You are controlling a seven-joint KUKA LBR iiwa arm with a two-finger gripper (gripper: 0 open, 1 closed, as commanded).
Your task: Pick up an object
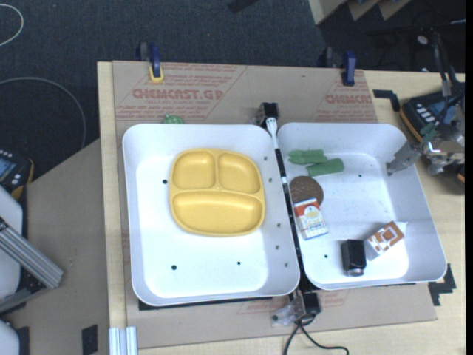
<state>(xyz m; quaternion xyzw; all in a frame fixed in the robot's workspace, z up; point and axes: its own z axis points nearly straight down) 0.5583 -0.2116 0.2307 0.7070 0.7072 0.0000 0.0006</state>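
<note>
A yellow divided plate (217, 191) is seen in the left bin (148, 265), far left of the pincer (403, 157). In the right bin (417, 220), left of the pincer, green pieces (316, 160), a brown disc (305, 190) and a red-and-white carton (312, 220) are noted; below it, a black block (353, 257) and an orange-white packet (386, 238). Pincer state cannot be told; nothing is seen held.

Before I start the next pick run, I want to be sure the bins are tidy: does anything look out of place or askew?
One thing: a small green object lies on the cardboard just outside the left bin's far rim, not in either bin. The yellow divided plate sits flat in the left bin, and the right bin's loose items all lie inside it.
</note>
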